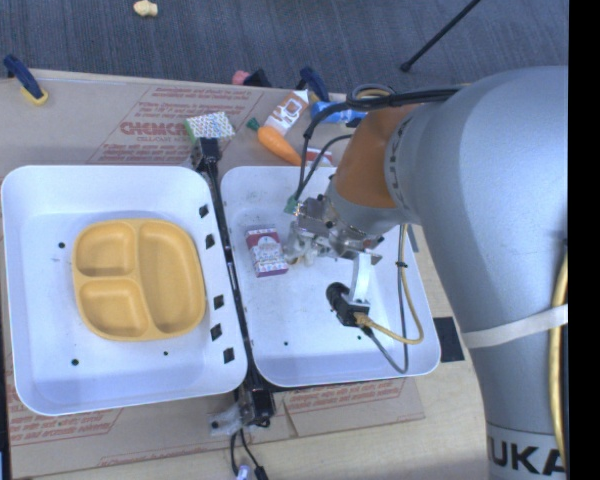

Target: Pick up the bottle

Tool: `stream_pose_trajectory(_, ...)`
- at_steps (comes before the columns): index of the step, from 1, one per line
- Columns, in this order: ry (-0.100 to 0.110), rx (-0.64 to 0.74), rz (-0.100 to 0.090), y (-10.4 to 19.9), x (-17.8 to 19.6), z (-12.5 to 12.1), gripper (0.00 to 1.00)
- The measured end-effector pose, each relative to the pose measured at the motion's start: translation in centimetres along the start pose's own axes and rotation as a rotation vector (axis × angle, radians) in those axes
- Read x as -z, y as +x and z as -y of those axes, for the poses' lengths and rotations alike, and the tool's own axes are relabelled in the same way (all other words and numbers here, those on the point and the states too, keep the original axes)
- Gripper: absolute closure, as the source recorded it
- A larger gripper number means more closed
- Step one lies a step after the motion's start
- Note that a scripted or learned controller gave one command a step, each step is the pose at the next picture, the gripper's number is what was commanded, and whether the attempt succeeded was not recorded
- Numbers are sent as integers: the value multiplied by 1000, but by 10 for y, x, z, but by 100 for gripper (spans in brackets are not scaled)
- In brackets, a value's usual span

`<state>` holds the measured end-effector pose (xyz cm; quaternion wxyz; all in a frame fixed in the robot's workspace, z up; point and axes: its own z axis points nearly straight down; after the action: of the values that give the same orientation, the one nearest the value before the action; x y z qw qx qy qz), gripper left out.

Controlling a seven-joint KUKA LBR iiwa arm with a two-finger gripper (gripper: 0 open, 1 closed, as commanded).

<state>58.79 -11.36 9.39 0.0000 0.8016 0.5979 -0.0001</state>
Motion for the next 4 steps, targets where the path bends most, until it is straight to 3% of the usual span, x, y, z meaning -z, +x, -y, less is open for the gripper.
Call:
stream_pose_trajectory(1, -1, 134, -2, -22, 0, 109, 100)
stream_pose_trajectory(2, 2, 358, 0, -87, 14, 59, 100)
stream_pose_trajectory(3, 6, 108, -2, -95, 34, 89, 100)
stream_pose_trajectory(4, 4, 9, 0, -110, 46, 84, 100)
